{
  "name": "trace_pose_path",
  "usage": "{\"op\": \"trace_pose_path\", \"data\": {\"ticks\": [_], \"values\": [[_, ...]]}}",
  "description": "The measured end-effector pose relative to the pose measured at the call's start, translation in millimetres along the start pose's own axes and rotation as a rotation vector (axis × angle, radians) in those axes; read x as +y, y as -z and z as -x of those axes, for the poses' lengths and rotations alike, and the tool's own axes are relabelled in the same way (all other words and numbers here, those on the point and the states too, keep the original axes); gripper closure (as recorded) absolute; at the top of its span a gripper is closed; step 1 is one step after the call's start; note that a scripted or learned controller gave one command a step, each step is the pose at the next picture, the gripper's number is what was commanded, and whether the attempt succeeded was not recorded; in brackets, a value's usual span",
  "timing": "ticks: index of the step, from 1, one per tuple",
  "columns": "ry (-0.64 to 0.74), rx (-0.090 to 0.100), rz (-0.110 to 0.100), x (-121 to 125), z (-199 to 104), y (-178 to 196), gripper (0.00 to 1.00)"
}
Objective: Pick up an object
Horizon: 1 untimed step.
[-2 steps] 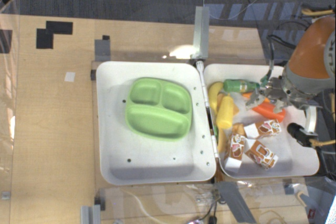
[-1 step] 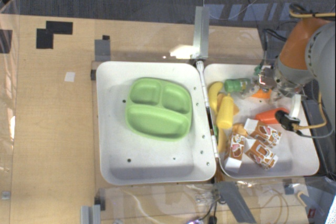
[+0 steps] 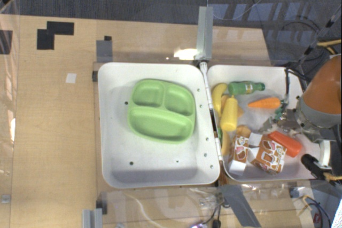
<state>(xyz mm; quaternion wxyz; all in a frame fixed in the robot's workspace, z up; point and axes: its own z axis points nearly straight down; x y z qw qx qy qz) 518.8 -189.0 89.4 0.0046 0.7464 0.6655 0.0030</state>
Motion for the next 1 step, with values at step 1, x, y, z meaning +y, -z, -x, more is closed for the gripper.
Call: {"op": "trace_pose_path", "data": {"ticks": [1], "values": [[0.002, 0.003, 0.006, 3.5, -2.8, 10.1, 1.00]]}}
